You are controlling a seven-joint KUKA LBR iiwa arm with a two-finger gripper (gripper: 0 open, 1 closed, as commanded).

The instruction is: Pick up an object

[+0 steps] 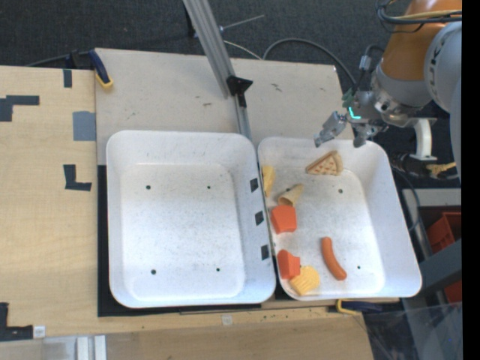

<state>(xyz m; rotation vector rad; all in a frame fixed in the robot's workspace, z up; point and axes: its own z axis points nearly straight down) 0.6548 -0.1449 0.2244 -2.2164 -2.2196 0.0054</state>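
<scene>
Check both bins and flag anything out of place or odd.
Nothing looks spilled or damaged. All the toy food sits in the right bin: pizza slice, cone, sausage, two orange blocks and yellow pieces, mostly crowded along its left wall. The hand hovers over the bin's far rim, holding nothing.

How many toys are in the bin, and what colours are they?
Orange-red: 3, a block, another block and a sausage
Yellow: 2, a piece by the divider and a ridged piece
Tan: 2, a pizza slice and a cone
Total: 7, all in the right bin
</scene>
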